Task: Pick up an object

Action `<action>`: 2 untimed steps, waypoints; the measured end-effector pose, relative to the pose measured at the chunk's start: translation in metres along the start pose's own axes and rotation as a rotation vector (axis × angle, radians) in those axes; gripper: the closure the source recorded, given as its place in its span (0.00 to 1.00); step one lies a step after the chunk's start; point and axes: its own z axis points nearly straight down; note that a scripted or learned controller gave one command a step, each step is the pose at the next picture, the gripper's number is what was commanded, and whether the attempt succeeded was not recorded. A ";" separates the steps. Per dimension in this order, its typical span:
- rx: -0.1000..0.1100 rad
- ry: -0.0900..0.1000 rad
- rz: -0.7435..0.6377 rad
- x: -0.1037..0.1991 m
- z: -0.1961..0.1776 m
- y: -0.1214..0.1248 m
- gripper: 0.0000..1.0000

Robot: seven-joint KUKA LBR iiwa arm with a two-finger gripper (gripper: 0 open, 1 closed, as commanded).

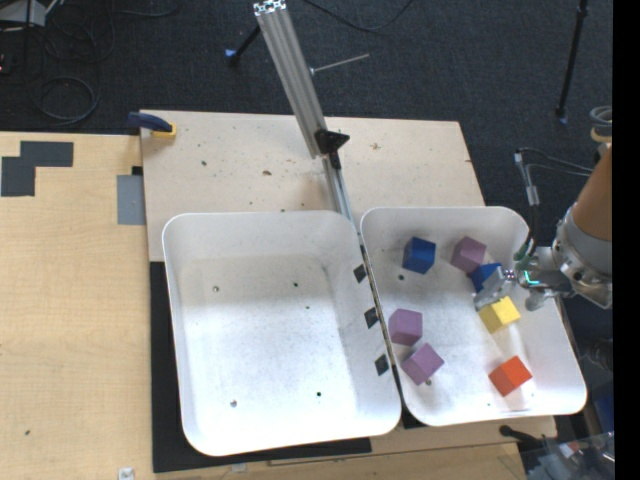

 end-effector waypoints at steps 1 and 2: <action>-0.004 -0.001 0.002 -0.001 -0.002 0.001 0.00; 0.001 0.000 0.003 0.006 0.044 -0.002 0.00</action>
